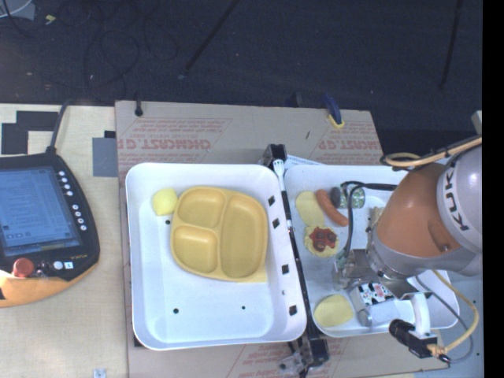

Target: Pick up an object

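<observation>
At the far left lies a handheld control tablet with a lit bluish screen; its text is too small to read, and a red button sits at its lower left corner. Beside it, the cardboard sheet under the bins carries red print, seen upside down and not clearly legible. The left bin holds a yellow divided plate with three compartments, and a small pale yellow ball just beside the plate's upper left edge. In the right bin, near its top, lie a pale yellow piece, an orange sausage-shaped object, and a yellow item with red markings. A yellow round object rests at the bin's lower edge. The gripper hangs low over this bin; whether its fingers are spread or closed cannot be told. The arm bears the letters "KUK".
</observation>
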`<state>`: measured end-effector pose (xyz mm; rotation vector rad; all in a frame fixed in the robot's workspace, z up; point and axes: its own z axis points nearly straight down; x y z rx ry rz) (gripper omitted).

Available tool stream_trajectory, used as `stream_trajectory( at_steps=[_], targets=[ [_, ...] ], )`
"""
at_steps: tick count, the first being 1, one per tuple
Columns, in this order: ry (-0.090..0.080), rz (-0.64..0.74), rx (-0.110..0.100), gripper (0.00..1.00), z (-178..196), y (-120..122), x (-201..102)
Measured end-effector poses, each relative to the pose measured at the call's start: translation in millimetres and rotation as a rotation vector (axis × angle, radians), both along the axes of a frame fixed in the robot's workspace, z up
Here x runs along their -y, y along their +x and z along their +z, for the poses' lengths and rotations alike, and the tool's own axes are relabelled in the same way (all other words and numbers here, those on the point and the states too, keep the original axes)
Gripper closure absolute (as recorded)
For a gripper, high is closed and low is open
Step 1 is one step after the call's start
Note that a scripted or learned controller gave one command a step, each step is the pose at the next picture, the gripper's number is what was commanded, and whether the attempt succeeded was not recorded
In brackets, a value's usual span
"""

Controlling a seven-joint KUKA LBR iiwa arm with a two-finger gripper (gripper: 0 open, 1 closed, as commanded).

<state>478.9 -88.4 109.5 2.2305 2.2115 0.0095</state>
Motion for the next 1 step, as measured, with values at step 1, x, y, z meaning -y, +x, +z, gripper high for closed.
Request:
stream_trajectory(
  at_steps=[1],
  targets=[
    [0.001, -0.004, -0.002, 1.00, 9.4, -0.1, 0.4]
  ],
)
